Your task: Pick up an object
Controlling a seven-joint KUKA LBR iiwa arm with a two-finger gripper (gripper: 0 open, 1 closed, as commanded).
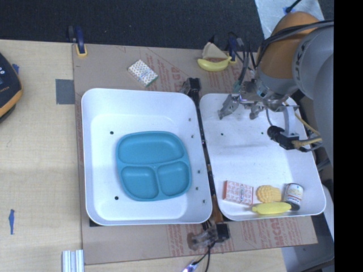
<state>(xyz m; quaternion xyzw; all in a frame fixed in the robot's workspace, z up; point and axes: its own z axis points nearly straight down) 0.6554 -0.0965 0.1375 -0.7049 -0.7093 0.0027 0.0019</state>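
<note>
The gripper (240,107) hangs over the far end of the right bin (249,152), its fingers spread apart with nothing between them. Along that bin's near wall sit a card (237,192), a cookie (268,193), a small can (294,194) and a yellow banana (271,208), crowded close together. The banana lies flat, its long axis running left to right along the wall. The left bin (96,152) holds a blue tray (153,164). Behind the bins lie another banana (214,64) and a packet (142,72).
</note>
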